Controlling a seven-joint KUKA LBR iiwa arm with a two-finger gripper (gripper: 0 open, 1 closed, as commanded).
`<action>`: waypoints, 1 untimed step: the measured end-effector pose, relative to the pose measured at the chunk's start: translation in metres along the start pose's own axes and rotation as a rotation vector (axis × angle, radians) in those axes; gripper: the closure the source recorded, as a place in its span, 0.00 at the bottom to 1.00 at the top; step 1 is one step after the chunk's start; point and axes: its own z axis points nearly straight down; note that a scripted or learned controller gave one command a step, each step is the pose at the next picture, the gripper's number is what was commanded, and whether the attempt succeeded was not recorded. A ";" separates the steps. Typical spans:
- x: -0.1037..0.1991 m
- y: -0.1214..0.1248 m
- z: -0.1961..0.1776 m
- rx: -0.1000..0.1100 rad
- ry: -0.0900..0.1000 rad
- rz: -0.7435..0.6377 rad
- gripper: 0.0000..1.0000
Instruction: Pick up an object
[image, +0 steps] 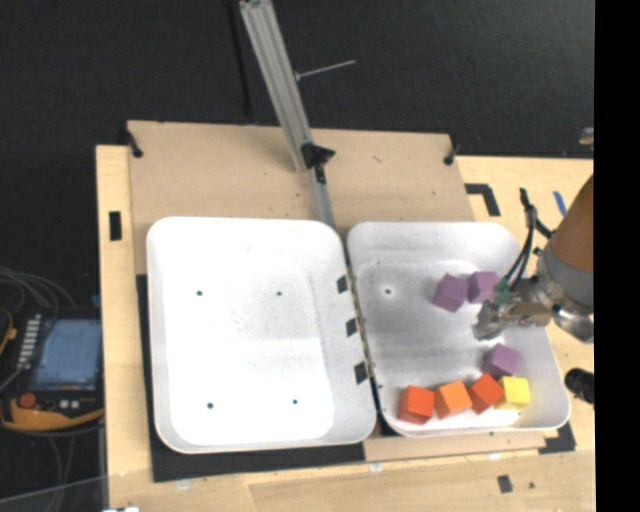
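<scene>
The gripper (497, 318) hangs over the right bin (420, 245); I cannot tell its opening or hold. Descending between 3 purple blocks (452, 292), it may nudge them aside and grasp nothing.

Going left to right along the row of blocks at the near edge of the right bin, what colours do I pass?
Red-orange block → orange block → red-orange block → yellow block.
</scene>
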 end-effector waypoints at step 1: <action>0.050 0.021 0.006 0.003 0.003 -0.004 1.00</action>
